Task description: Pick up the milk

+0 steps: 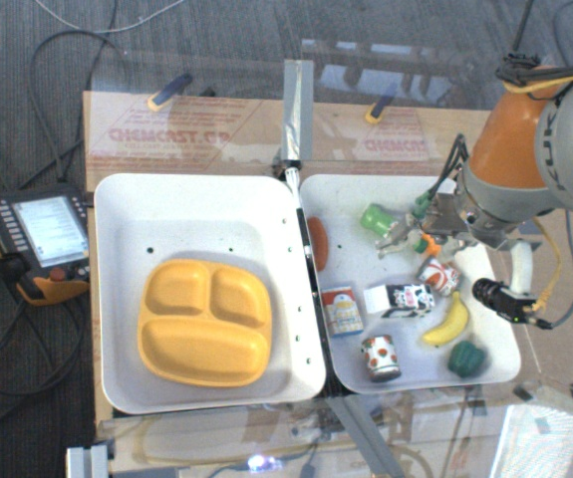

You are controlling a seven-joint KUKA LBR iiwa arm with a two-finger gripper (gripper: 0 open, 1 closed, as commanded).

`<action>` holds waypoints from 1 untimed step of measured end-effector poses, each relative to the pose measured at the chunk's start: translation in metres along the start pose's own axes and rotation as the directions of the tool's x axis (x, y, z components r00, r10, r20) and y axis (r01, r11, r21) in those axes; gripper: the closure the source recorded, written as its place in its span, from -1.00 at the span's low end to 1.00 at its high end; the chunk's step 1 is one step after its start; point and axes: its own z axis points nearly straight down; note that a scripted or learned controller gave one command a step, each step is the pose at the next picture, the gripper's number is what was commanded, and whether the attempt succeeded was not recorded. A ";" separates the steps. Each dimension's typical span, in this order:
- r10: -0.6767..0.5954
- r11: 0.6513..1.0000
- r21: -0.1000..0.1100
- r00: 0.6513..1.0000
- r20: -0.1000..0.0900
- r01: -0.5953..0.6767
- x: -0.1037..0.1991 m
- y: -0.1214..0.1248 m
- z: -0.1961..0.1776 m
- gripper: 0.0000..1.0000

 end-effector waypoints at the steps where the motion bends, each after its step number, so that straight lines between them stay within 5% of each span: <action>1: -0.137 0.991 0.000 0.991 0.001 0.137 0.014 0.026 0.032 1.00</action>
